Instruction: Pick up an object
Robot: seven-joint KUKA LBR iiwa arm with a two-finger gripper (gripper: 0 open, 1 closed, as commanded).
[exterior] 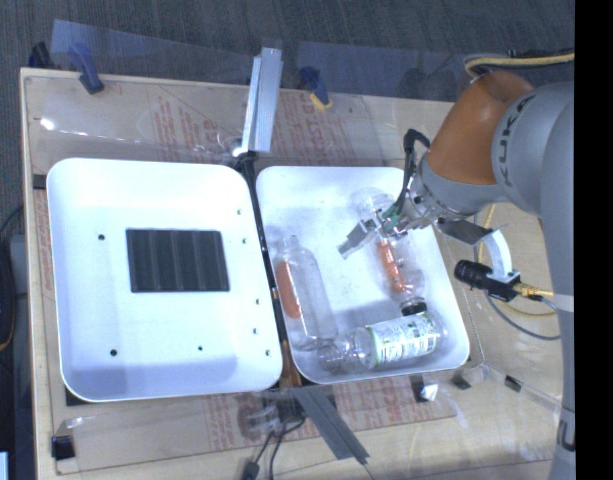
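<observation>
The right bin [438, 268] holds three clear plastic bottles. One with an orange label [291, 290] lies along the bin's left side. Another with a white and green label [394, 341] lies across the front. A third, with an orange label [394, 266], lies at the right, its upper end under my gripper [372, 233]. The gripper hangs low over the bin's back right part, at the end of the grey arm with its orange band [476, 138]. Its fingers [354, 241] stand apart, open, with nothing lifted between them.
The left bin [86, 318] has a dark ribbed rectangle [176, 260] on its floor. A metal divider [260, 100] rises between the bins at the back. A black cable fitting [484, 276] sits beside the right bin's right rim. Blue clamps [86, 76] hold the bench cover.
</observation>
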